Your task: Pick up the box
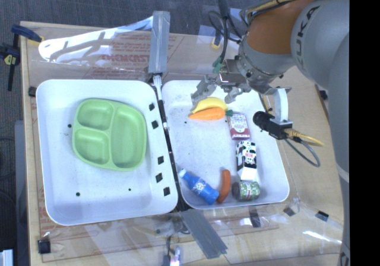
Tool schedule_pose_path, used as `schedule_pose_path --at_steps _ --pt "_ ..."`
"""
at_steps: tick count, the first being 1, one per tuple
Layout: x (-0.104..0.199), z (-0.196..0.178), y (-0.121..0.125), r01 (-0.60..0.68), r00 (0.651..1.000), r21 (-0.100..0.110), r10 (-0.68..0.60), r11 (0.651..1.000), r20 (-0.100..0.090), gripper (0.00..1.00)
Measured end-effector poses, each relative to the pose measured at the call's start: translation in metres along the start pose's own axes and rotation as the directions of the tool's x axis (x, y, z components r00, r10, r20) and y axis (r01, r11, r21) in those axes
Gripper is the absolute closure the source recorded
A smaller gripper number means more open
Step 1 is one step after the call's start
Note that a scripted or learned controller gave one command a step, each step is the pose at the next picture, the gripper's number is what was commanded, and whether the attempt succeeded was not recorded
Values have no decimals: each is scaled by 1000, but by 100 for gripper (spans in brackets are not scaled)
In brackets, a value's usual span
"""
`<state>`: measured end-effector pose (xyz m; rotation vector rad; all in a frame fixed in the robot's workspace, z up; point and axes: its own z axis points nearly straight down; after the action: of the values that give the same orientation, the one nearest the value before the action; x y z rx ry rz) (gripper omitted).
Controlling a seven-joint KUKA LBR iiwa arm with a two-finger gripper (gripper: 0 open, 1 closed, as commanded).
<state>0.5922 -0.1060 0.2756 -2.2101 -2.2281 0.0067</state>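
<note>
Above the right bin (279, 158), the gripper (221, 88) is spread wide over the banana (209, 104) and carrot (208, 114), gripping nothing; the box (238, 126) lies just beside, ungrasped.

Arm (314, 27) comes in from the upper right, grey links angled down and leftward; orange band (279, 6) sits just above the wrist, cables looped over it; wrist tilted down toward the far end of the right-hand bin; pincer (221, 91) low there, fingers (205, 88) splayed apart, nothing visible between them; a black and white fitting sticks out on the wrist's near side.
</note>
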Motion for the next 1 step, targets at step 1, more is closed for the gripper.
schedule_pose_path --at_steps 1 --pt "-59 51 -1 -52 999 1 52 999 1 0"
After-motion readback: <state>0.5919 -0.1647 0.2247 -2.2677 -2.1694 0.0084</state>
